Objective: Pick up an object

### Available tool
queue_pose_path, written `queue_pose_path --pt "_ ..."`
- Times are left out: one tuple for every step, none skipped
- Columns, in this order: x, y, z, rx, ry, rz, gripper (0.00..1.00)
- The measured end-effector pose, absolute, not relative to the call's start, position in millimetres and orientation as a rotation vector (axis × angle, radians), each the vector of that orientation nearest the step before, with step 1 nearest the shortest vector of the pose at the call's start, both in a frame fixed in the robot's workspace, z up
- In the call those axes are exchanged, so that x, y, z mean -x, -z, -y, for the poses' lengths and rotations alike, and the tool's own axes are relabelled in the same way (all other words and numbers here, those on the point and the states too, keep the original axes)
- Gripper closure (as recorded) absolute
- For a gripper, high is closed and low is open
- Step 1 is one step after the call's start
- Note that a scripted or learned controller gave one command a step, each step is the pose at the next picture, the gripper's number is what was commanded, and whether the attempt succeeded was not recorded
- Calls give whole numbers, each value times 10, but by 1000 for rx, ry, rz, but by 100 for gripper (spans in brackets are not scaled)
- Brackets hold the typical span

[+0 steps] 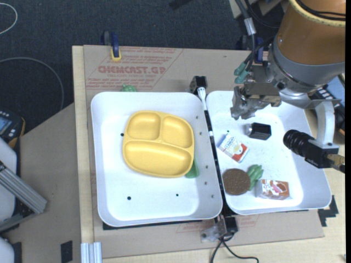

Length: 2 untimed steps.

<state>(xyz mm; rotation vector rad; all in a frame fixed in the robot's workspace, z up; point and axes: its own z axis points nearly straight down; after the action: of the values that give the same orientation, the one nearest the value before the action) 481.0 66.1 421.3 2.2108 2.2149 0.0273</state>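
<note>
My gripper (242,112) hangs over the rear of the right bin (307,199); whether my fingers are parted or closed, I cannot tell. The small black block (259,130) lies on the bin floor just beside them, to the right, ungrasped.

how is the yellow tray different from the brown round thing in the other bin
The yellow tray is far bigger than the brown disc. The tray is yellow and roughly square with three compartments; the disc is dark brown, round and plain. The tray lies in the left bin, the disc in the right bin beside a green item. Both lie flat on a white bin floor.
</note>
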Motion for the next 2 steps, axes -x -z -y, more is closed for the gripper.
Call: queue_pose_path --pt "-4784 -3431 -241 -2231 12 -2219 100" --pt "-4777 -2531 322 -2234 12 -2217 100"
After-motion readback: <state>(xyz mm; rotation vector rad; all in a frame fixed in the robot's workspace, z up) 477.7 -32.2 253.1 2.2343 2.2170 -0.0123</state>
